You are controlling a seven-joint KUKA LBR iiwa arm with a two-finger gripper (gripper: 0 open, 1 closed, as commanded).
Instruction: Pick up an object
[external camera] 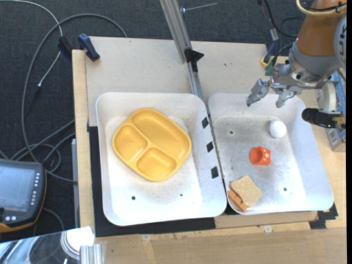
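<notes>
In the right bin point(308, 164) lie a white ball point(278, 128), a small orange cup-like object point(260, 155) and a tan sandwich-shaped block point(245, 192) near the front edge. My gripper point(269, 95) hangs above the bin's back rim, its two fingers spread apart with nothing between them. The white ball sits just in front of and slightly right of the gripper. The orange-banded wrist point(322, 29) rises at the top right.
The left bin point(110, 202) holds a yellow divided plate point(152, 144). A metal rail point(179, 23) runs diagonally down to the gap between the bins. A blue clamp point(88, 47) sits at the bench's back left corner. Cables lie on the floor at left.
</notes>
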